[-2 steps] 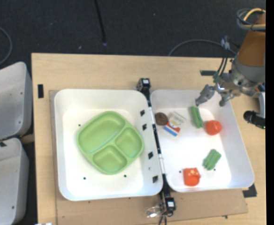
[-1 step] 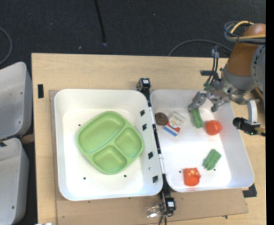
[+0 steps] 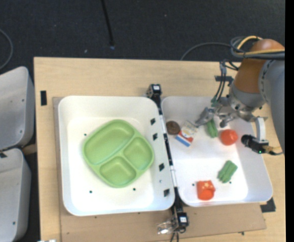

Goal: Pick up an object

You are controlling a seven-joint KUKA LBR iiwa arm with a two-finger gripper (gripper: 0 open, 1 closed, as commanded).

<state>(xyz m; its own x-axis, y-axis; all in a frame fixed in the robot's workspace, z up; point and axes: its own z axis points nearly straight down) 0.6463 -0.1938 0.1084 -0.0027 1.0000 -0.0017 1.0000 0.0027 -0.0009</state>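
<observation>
My gripper (image 3: 213, 120) hangs over the back of the right bin (image 3: 258, 185), its two fingers spread open. A small dark green piece (image 3: 212, 129) lies just below the fingertips; nothing is held between them. A red ball (image 3: 228, 137) rests to the right of that piece. Left of it lie a white packet with red and blue stripes (image 3: 186, 135) and a brown round object (image 3: 173, 128). Nearer the front sit a light green ridged object (image 3: 227, 171) and an orange-red object (image 3: 205, 190).
The left bin (image 3: 71, 195) holds a green divided plate (image 3: 118, 153). A ridge with black clips (image 3: 164, 150) separates the two bins. The grey arm with its orange band (image 3: 252, 69) and cables stands over the right bin's back right corner.
</observation>
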